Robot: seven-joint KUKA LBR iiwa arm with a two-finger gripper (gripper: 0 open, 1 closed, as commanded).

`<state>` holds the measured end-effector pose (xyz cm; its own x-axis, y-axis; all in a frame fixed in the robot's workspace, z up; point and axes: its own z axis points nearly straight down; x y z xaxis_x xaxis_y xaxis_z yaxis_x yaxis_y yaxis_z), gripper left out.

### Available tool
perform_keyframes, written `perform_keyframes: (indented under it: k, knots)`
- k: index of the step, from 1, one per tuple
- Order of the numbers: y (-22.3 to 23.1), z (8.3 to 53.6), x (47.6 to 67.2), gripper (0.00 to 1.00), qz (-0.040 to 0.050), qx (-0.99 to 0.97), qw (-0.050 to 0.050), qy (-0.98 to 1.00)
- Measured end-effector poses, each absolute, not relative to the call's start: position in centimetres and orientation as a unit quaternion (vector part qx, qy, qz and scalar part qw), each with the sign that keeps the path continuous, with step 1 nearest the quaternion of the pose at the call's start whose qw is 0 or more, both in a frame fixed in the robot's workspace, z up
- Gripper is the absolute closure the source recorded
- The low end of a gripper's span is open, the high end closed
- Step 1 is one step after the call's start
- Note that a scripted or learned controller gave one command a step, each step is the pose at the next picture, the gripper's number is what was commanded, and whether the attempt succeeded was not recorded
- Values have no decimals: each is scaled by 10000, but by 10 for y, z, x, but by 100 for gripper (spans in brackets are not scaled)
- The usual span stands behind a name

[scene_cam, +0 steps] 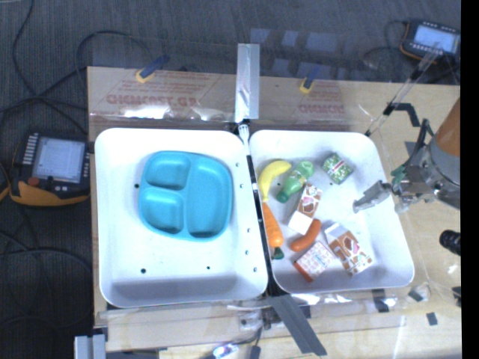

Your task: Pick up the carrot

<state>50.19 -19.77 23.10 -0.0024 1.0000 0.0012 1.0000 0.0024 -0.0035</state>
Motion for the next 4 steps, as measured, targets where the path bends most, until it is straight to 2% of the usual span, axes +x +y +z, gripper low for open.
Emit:
perform_keyframes:
  k: [1,2,3,4]
  knots:
    - [-113,205,520,0,11,-6631,18,-7485]
    - [-48,182,508,0,20,-7200,23,-6940]
    - [-72,199,533,0,15,-7269,11,-6867]
    - [-72,199,533,0,15,-7269,11,-6868]
